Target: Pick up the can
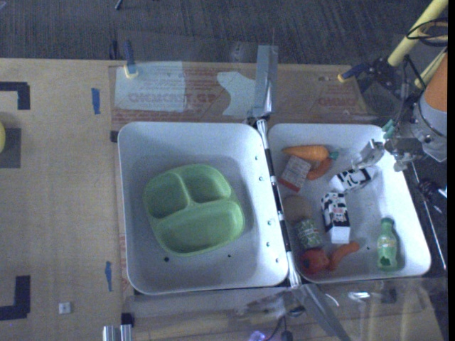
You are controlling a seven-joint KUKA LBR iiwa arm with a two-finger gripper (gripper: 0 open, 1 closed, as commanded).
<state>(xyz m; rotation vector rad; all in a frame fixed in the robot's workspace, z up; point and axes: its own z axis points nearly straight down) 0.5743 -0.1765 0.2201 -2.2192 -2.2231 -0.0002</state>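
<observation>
From above, the desk (64,190) carries two shallow white bins side by side. The left bin (135,148) holds a green divided plate (193,209), which sits a little left of the bin's middle.

The right bin (412,258) holds the clutter. The can (308,232), small and greenish with a patterned side, lies near the bin's left wall in its lower half. Just below it lies a red tomato-like thing (315,261), with an orange carrot (346,251) running off from it to the right. Just right of the can stands a black-and-white carton (335,214). A second black-and-white carton (354,178) lies tilted higher up. Near the top of the bin an orange carrot (307,152) lies across, and below it sits a small red-and-white box (294,173). A green bottle (387,244) stands in the lower right corner.

The tool (375,150) hangs over the upper right part of the right bin, just above the tilted carton and well apart from the can. Whether its jaws are open or closed, I cannot tell.
</observation>
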